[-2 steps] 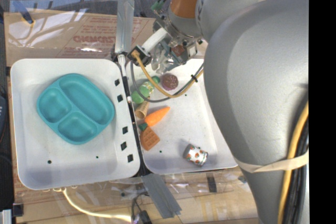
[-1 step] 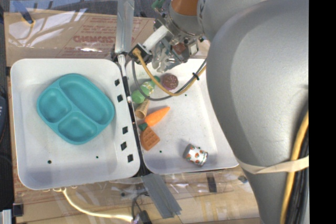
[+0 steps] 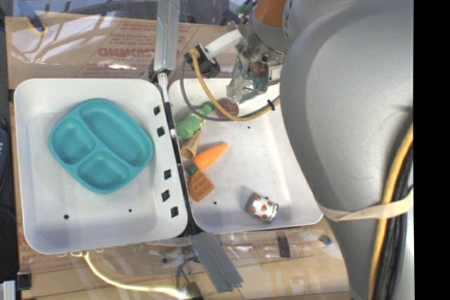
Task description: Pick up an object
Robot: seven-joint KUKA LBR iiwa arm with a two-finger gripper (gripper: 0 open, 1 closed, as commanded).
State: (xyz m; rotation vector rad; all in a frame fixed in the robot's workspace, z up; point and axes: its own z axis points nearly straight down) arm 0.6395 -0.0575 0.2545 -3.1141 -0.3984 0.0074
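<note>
My gripper [image 3: 234,93] hangs over the back of the right bin [image 3: 281,172], below the orange wrist band. A small dark reddish round object [image 3: 228,107] sits right at its tip; whether it is gripped is unclear. A green toy [image 3: 188,125], a tan cone [image 3: 191,146], an orange carrot [image 3: 211,154] and an orange waffle piece [image 3: 200,186] lie along the bin's left side. A small spotted cup [image 3: 261,207] lies on its side near the front.
The left bin [image 3: 35,207] holds a teal divided plate [image 3: 102,144]. A yellow and black cable [image 3: 200,84] loops from the wrist over the right bin's back. The big grey arm body covers the right bin's right side. Cardboard lies behind the bins.
</note>
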